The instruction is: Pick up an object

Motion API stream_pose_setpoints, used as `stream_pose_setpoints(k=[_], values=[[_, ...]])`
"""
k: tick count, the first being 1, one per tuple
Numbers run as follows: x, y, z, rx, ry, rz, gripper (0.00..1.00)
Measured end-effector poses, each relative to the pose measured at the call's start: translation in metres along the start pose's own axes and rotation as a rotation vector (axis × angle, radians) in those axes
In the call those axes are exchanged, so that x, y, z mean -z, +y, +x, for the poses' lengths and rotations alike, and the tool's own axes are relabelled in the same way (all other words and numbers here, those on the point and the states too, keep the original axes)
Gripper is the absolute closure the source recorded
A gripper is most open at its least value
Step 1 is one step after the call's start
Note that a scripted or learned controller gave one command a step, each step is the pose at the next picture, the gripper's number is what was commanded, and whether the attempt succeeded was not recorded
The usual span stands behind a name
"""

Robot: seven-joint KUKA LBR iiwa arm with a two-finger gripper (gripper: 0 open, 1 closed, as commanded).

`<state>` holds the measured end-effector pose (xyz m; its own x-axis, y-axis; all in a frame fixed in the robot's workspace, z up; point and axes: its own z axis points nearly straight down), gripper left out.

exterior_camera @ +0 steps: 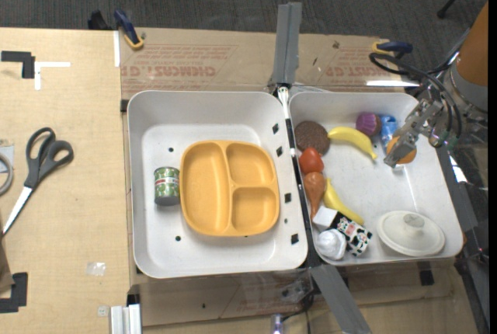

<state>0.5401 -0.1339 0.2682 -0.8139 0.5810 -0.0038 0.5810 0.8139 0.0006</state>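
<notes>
My gripper (399,149) reaches in from the right and sits low over the upper right part of the right bin (435,193). A small orange object (408,153) lies right at its tip and is partly covered by it. Just to its left are a blue object (387,127) and a purple object (366,123). A banana (352,140) lies further left, beside a brown round patty (311,133). I cannot make out whether anything is held.
Along the right bin's left side lie a red tomato (311,161), an orange carrot-like piece (314,186) and a second banana (342,206). A white lidded bowl (411,231) and a cow-patterned toy (354,236) sit in front. The left bin (147,247) holds a yellow divided plate (231,187) and a green can (166,186). Scissors (39,161) lie on the bench.
</notes>
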Motion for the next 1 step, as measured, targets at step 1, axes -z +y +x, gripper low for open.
stream_pose_setpoints(k=[1], values=[[-0.0049,0.0276,-0.0206,0.081,0.001,0.001,1.00]])
